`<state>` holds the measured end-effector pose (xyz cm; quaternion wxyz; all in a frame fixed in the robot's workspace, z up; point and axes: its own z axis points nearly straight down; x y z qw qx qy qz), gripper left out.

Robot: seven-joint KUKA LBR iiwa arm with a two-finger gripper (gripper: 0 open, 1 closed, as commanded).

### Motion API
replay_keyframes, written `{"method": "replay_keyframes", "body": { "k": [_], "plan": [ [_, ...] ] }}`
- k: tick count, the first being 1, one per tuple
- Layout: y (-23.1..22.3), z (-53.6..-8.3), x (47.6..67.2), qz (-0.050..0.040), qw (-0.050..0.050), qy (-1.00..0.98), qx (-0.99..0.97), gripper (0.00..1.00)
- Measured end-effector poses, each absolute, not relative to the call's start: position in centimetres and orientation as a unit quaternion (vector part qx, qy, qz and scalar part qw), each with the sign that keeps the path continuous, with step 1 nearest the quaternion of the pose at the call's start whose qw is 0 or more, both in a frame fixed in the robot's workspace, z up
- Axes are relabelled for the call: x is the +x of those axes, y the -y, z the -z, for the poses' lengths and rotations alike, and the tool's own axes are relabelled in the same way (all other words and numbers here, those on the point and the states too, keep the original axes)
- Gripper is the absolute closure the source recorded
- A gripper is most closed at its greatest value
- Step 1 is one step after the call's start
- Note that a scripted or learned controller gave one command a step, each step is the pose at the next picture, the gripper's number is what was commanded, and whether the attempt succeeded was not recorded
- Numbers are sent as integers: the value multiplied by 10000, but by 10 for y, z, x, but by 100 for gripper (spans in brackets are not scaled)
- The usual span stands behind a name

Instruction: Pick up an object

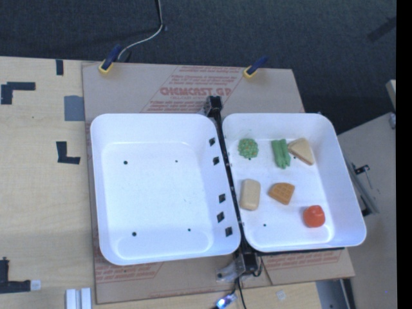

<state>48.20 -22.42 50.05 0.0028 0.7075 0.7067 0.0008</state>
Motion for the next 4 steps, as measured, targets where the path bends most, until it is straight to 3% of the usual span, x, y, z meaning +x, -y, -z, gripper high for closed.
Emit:
{"method": "replay_keyframes", "body": {
  "k": [1, 2, 3, 4],
  "plan": [
    [205, -537, 484, -8, 24, -7078, 7064, 0],
    [206, -546, 485, 2, 20, -7075, 7067, 100],
    [220, -471, 503, 22, -29, -7068, 7074, 100],
    [222, -326, 542, 37, -73, -7077, 7065, 100]
  ]
}}
